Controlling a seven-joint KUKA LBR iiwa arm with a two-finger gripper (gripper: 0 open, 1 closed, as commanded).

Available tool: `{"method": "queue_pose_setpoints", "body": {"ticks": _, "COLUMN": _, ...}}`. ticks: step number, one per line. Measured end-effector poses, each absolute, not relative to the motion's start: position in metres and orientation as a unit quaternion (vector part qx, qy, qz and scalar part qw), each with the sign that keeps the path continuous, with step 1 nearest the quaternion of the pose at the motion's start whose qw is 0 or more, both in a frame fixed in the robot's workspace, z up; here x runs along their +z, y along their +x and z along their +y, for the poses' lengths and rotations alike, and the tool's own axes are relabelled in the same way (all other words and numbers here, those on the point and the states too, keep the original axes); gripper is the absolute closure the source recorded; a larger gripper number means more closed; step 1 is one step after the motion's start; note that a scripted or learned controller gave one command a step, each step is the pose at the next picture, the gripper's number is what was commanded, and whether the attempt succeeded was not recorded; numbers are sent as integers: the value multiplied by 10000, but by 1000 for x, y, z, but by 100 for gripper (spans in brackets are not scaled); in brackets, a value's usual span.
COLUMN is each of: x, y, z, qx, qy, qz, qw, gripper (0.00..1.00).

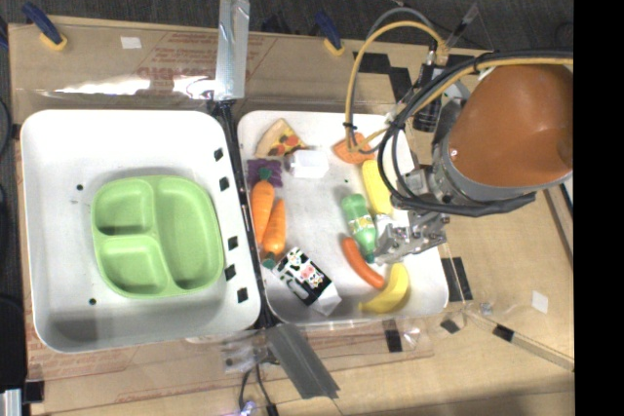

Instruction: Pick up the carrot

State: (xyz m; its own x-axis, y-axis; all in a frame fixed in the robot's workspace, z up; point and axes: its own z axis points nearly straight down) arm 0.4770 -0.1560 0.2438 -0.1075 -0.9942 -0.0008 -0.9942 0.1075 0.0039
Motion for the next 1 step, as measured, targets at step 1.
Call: {"method": "queue_pose_setpoints", "body": {"ticks": 1, "x": 263, "y": 477, "z": -162, "qx": -3, "qy": 7480, "qz": -6637, "qw": -7, "gripper": 100}}
